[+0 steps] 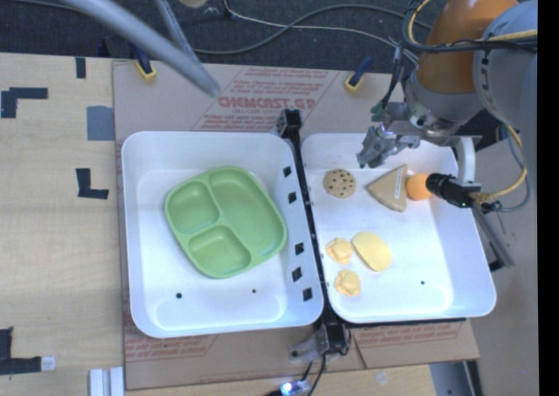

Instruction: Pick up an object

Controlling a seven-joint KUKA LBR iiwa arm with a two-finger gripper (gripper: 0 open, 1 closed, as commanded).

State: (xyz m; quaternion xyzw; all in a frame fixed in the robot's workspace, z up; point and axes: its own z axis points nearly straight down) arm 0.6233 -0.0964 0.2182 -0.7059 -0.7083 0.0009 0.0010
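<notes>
Two white bins point(131, 211); over the right one the claw point(377, 151) hangs (grip state unclear) near a cookie point(339, 182).

A wooden bench point(52, 237) carries brown cardboard point(262, 97) beneath two white bins point(140, 237) side by side.

bins point(144, 237) – white | tray point(225, 221) – light green | cookie point(339, 182) – tan, dark-speckled | wedge point(389, 189) – beige | ball point(418, 186) – orange

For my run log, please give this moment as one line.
gripper: above right bin, holds nothing seen | nearest: cookie, wedge | green tray: left bin
</notes>
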